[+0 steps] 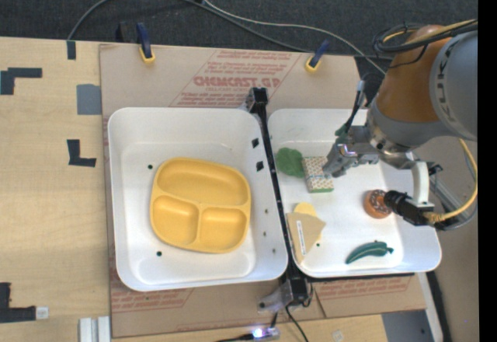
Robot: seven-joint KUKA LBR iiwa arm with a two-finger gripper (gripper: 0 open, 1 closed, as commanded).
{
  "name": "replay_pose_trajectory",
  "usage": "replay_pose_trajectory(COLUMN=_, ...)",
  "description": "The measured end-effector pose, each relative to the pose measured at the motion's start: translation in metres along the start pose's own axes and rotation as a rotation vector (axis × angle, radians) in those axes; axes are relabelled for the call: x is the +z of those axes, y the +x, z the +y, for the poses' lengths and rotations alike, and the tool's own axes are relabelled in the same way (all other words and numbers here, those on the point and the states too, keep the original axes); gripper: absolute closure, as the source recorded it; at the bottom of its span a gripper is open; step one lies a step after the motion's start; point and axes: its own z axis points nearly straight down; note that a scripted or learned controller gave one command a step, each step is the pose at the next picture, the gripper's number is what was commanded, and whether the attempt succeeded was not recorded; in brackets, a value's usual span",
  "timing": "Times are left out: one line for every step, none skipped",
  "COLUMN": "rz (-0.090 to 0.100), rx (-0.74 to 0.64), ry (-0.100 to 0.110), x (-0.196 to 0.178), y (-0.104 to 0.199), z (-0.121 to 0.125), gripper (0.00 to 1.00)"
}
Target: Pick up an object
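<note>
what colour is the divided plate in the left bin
Yellow: the divided plate shows best in the camera view.

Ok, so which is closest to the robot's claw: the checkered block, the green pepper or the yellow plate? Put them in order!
From the gripper, in the camera view:
1. Checkered block, right beside it in the right bin.
2. Green pepper, at that bin's near edge.
3. Yellow plate, over in the left bin.

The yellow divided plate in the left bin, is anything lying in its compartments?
Nothing lies in the yellow divided plate; all three compartments show bare. It rests in the left bin, covering the floor beneath, so anything under it is hidden.
</note>
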Motion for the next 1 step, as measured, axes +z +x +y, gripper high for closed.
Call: replay_pose_trajectory(rz=0.0, rx=-0.001, ry=0.0, x=-0.0562, y=0.0055, z=0.0091, gripper=1.0)
